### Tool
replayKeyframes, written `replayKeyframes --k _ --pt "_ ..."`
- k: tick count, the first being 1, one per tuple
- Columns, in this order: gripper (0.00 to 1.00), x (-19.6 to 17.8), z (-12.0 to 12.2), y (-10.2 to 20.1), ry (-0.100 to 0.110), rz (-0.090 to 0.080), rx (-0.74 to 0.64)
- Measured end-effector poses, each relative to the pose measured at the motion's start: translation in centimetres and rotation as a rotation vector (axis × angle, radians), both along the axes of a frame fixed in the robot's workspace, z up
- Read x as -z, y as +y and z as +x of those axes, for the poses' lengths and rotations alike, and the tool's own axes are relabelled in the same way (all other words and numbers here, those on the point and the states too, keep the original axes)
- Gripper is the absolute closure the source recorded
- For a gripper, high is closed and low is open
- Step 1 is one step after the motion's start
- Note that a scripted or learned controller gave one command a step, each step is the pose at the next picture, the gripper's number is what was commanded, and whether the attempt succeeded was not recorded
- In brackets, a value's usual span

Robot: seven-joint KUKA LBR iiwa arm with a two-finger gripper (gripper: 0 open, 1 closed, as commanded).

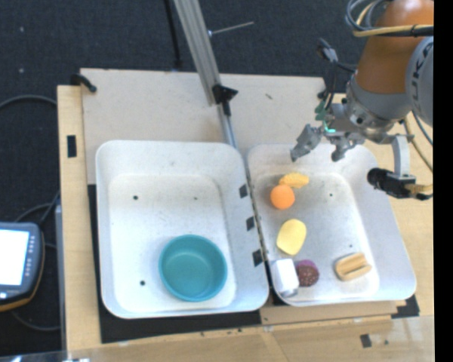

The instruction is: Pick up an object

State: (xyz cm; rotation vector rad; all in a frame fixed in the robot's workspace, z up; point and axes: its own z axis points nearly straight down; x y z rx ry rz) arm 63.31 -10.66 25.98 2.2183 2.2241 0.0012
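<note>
Above the far rim of the right bin (377, 202), the gripper (319, 148) hangs with its two fingers spread wide and nothing between them. Just below and a little left of the fingertips, inside that bin, lies a small yellow piece (294, 179), with an orange ball (282, 197) touching its lower left side. Further down from the gripper sits a pale yellow lemon-shaped object (291, 236), apart from the ball. Well below the tool, along the bin's near edge, a white cylinder (286, 275) lies against a dark maroon ball (308, 273), and a tan bread-like block (352, 266) rests to their right. Far down and left of the gripper, the left bin (121, 172) holds a teal bowl (193, 268) near its front.
</note>
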Motion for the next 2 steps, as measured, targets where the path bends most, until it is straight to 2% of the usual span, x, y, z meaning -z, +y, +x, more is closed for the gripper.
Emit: replayKeyframes --k 2 --pt "0.0 12.3 -0.3 1.0 0.006 -0.002 0.003"
